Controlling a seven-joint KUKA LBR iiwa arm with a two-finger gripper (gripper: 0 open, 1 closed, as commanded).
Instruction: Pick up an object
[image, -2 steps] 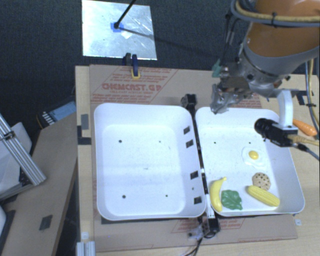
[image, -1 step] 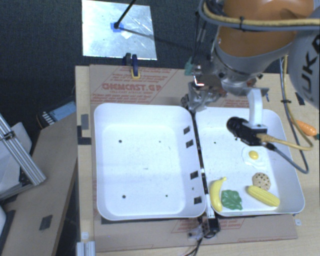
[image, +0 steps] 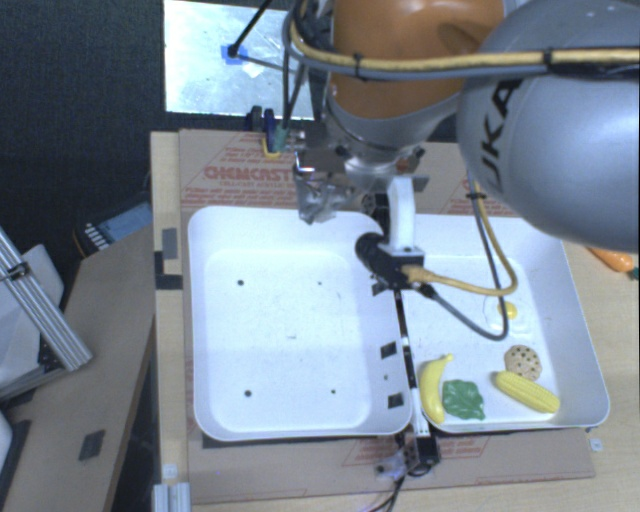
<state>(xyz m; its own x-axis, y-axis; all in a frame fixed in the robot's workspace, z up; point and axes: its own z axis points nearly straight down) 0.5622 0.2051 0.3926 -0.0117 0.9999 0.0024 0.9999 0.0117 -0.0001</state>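
My gripper (image: 320, 203) hangs over the far edge of the left bin (image: 215, 300), close to the divider between the two bins, with nothing visibly in it. The loose objects lie in the right bin (image: 570, 300). A yellow banana (image: 433, 388) sits at the near left corner with a green leafy piece (image: 463, 399) touching it. A yellow corn cob (image: 526, 392) lies to their right, and a round brown cookie (image: 522, 360) sits just behind it. A small yellow item (image: 508, 311) rests farther back. All of these are well away from the gripper.
The grey arm with its orange band (image: 400, 50) covers the top of the view and part of the right bin's far side. A yellow cable (image: 470, 285) and a dark hose loop over the right bin. A black fitting (image: 385, 258) sits on the divider.
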